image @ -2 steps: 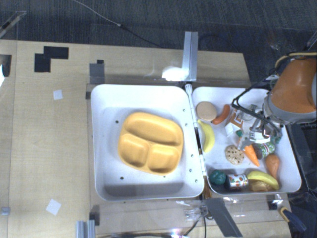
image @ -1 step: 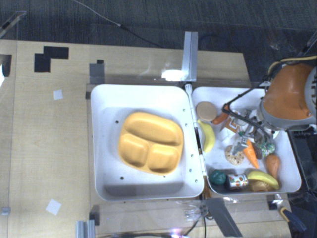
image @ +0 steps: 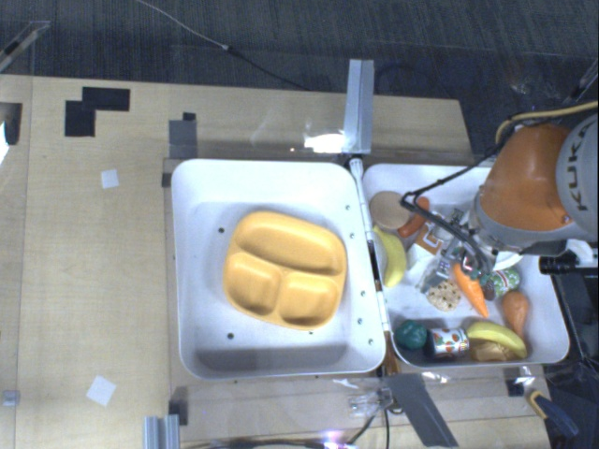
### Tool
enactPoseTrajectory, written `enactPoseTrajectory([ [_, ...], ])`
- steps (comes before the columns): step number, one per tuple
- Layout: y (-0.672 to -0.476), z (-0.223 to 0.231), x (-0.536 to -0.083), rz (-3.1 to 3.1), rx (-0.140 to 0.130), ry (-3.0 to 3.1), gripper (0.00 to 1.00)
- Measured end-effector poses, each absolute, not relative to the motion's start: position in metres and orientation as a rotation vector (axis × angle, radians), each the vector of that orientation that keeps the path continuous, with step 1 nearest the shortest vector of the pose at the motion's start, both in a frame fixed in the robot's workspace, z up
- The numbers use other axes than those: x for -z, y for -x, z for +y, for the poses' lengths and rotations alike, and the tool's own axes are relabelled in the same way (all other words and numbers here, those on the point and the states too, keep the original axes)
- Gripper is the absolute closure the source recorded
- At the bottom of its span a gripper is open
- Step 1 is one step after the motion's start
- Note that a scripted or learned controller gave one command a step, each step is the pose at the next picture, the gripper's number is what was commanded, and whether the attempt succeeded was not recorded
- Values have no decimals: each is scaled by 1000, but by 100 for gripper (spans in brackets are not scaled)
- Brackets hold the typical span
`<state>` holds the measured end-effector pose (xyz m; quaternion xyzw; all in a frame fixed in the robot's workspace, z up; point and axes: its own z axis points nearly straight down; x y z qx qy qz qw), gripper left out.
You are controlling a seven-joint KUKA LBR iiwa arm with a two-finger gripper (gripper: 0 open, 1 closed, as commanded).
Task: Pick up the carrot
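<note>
- At the near edge of the right bin (image: 562, 349) lie a dark green round piece (image: 410, 335), a small can (image: 449, 342) on its side and a yellow banana (image: 496, 334), in a row along the front wall.
- The carrot (image: 471, 291) lies in the right bin, tilted, its thick end up near the jaws and its tip pointing toward the banana; a speckled cookie (image: 444, 295) sits just to its left and an orange-brown piece (image: 515, 311) just to its right.
- The arm (image: 533, 181), with its orange band, reaches in from the right, and the gripper (image: 465, 263) hangs right over the carrot's upper end.
- Whether the jaws are apart, together or clamped on the carrot cannot be told; the clutter around them hides it.
- Further back in the same bin a second banana (image: 394, 258) lies along the left wall, with a tan round piece (image: 385, 208) behind it.
- The left bin (image: 192, 279) holds a yellow tray (image: 284, 268) with three hollows, set near its middle.
- Both bins sit side by side on the wooden tabletop (image: 84, 279).
</note>
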<state>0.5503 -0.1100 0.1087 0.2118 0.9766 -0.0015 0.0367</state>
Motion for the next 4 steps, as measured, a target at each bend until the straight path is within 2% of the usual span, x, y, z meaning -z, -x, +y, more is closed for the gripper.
enactPoseTrajectory([
  [1,-536,-110,-108,2919,-18,-947,0],
  [2,-509,-118,-108,2895,-15,-1001,0],
  [3,-514,-99,-107,2807,-15,-1233,0],
  [4,-493,-110,-90,2755,-9,-1468,0],
])
